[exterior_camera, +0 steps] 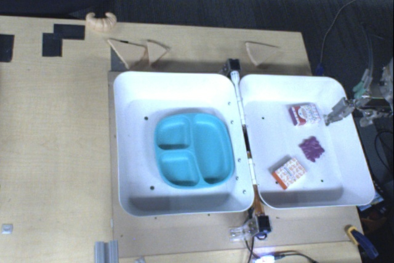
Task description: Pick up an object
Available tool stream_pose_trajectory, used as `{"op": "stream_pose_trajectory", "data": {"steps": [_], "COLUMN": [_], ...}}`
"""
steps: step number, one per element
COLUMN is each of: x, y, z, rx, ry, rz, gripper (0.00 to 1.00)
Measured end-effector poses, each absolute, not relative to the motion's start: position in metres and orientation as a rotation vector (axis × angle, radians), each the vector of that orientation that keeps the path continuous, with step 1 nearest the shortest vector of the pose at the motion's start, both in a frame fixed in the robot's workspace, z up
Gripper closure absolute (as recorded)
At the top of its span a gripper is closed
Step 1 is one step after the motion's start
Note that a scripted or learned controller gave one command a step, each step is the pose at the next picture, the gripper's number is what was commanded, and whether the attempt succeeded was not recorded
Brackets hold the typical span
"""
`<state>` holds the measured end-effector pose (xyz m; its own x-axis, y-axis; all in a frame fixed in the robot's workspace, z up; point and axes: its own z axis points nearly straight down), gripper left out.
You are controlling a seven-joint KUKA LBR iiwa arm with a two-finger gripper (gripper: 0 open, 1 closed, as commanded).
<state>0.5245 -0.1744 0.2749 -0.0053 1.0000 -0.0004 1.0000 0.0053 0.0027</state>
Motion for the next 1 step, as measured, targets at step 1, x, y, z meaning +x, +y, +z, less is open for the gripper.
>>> {"op": "stream_pose_trajectory", "data": {"steps": [1], "x": [0.4948], "y": [-0.2058], "z": [0.1140], "rx": [2.220], "ry": [2.224], "rz": [0.001], "gripper": [0.00]}}
